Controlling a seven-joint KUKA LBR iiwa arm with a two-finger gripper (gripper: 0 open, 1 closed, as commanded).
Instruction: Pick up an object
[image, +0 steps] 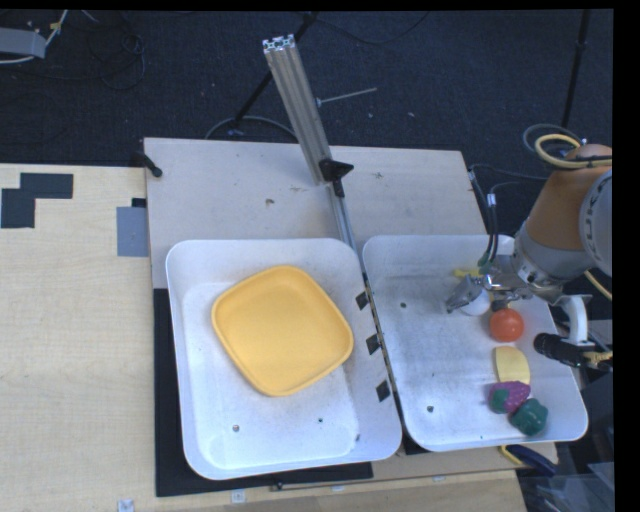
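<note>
A yellow square plate lies in the left bin. In the right bin several small toys sit along the right side: a red-orange ball, a pale yellow piece, a purple piece and a green piece. My gripper hangs low over the right bin's upper part, just left of the red-orange ball. Nothing shows between its metal fingers.
A slanted aluminium bar rises from the seam between the bins toward the back. Black clips line the seam. The arm's orange band and grey body occupy the right edge. Cables lie behind the bench.
</note>
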